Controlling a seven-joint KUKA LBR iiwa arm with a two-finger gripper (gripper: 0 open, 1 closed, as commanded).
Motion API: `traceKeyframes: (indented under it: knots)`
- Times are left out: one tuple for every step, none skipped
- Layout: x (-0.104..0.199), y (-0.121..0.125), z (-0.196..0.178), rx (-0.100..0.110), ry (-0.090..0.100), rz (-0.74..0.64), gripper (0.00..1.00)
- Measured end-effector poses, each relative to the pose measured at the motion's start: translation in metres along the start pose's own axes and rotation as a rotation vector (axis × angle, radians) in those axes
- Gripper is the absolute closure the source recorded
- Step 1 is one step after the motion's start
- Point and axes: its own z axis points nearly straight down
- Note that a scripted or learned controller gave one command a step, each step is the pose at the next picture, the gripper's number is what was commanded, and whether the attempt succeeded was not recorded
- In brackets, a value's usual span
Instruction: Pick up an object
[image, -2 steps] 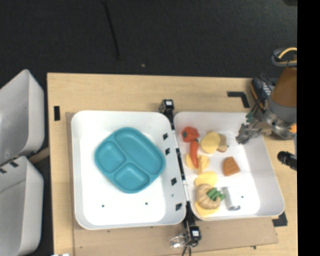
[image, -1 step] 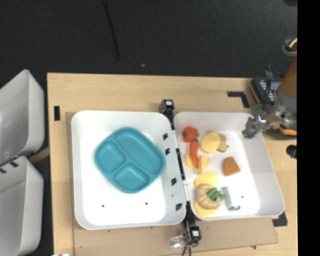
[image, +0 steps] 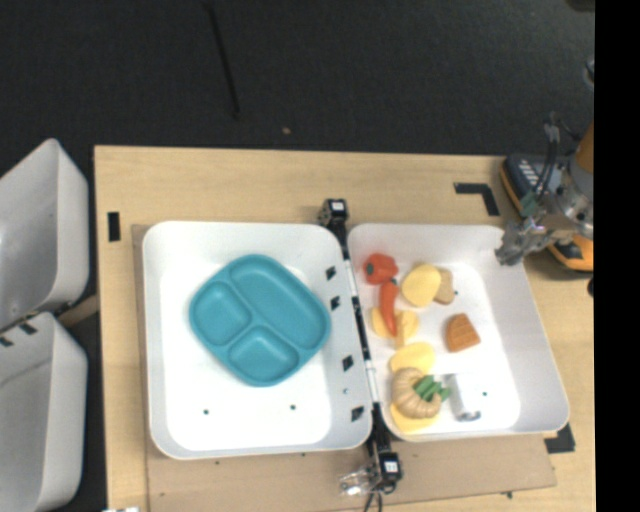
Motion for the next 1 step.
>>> traceKeyframes:
  knots:
    - [0.051,0.0053,-0.0088,0.003,0.003,-0.002,1.0]
